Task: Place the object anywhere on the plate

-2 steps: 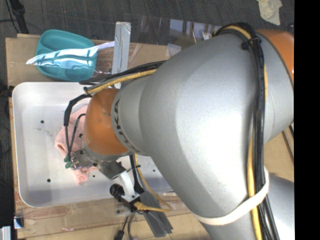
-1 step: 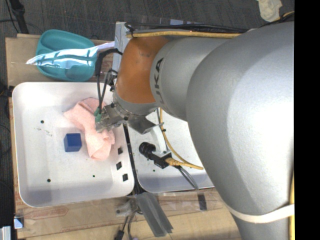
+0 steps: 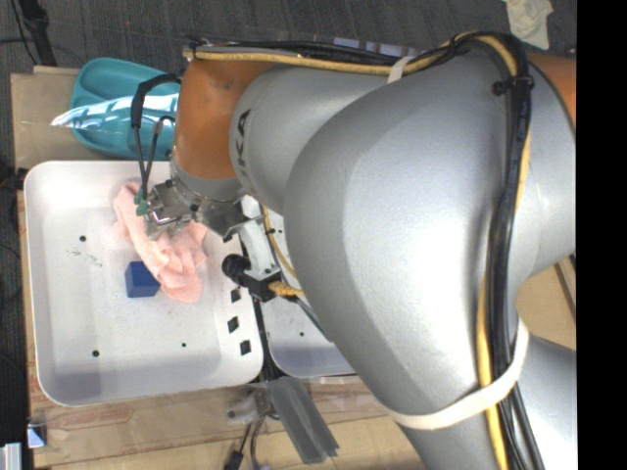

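Inside left bin (image 3: pixel 59 360): pink cloth (image 3: pixel 171 258), blue block (image 3: pixel 141 280)

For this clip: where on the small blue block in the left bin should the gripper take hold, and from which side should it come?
Grip the blue block across its two free flat faces, coming straight down from above. It lies low on the floor of the left bin, so a side approach looks blocked by the floor. Its right edge touches the pink cloth, so keep the fingers off that side, or they would likely catch fabric.

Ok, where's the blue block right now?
In the camera view, the blue block lies in the left white bin, touching the lower left edge of the pink cloth, below the end effector.
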